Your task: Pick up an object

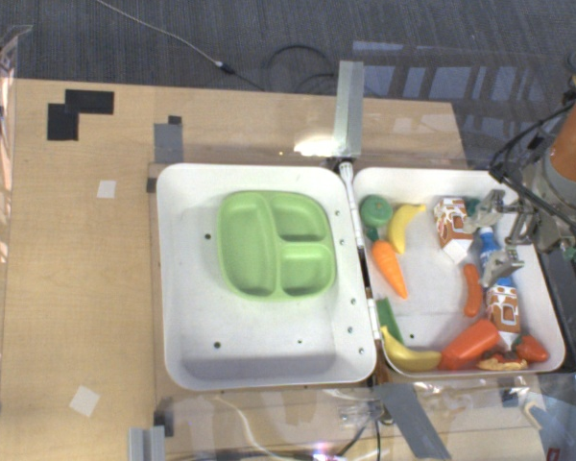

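Observation:
My gripper (499,234) hangs over the right side of the right bin (424,286), coming in from the right edge. It is open, one finger (492,203) by a brown-and-white carton (450,224) and the other finger (505,263) lower down. A small blue bottle (486,247) lies in the gap between them, with no grip on it. Close by lie a thin orange-red piece (472,291) and a second carton (504,306).
The right bin also holds a green round item (373,209), a banana (403,225), a carrot (390,268), a second banana (409,354), an orange pepper (471,342) and a red piece (531,350). A green divided plate (274,244) lies in the left bin (197,286).

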You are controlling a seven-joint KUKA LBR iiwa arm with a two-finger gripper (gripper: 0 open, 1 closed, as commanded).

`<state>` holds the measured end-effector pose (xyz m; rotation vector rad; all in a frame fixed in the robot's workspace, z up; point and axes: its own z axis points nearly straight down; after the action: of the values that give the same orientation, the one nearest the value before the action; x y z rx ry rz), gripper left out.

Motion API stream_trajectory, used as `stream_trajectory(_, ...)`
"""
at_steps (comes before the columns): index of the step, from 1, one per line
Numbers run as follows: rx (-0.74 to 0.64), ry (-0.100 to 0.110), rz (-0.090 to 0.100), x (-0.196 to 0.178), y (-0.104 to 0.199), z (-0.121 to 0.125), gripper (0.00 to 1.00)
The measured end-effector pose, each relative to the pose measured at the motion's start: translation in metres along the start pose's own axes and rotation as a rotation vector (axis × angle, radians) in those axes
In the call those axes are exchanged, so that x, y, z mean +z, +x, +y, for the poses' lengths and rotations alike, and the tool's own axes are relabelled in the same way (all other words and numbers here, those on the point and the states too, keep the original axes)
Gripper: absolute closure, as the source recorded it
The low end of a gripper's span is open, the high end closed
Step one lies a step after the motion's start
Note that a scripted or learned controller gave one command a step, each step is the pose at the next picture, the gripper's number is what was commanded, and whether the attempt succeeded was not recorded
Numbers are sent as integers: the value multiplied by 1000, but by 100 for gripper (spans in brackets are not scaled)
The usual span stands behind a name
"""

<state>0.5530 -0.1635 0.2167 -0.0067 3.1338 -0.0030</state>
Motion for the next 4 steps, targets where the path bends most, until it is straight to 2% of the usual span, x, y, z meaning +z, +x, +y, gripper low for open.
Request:
stream_trajectory(1, -114, -3, 5, 122, -13, 7, 0)
stream_trajectory(2, -22, -2, -6, 127, -41, 67, 0)
stream_trajectory(3, 57, -1, -6, 127, -47, 78, 0)
stream_trajectory(4, 58, -1, -5, 128, -68, 78, 0)
